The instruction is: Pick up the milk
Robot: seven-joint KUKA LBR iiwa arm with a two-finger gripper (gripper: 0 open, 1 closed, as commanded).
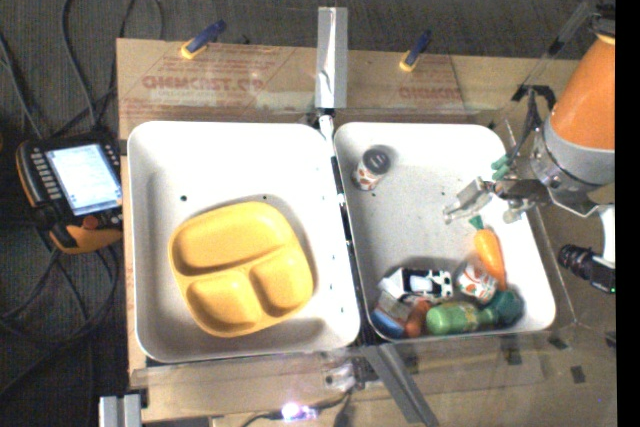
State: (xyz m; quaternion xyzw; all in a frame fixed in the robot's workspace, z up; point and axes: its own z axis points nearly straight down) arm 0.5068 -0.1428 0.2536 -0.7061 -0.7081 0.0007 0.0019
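Note:
The milk is a small white carton with black cow patches. It lies on its side near the front of the right bin, among other toy groceries. My gripper hangs over the right half of that bin, up and to the right of the milk and just above the carrot. Its fingers are open, with nothing between them.
An orange-capped round toy, a green bottle and a blue item crowd the milk at the bin's front. A small grey-lidded jar stands at the back left. The left bin holds a yellow divided plate.

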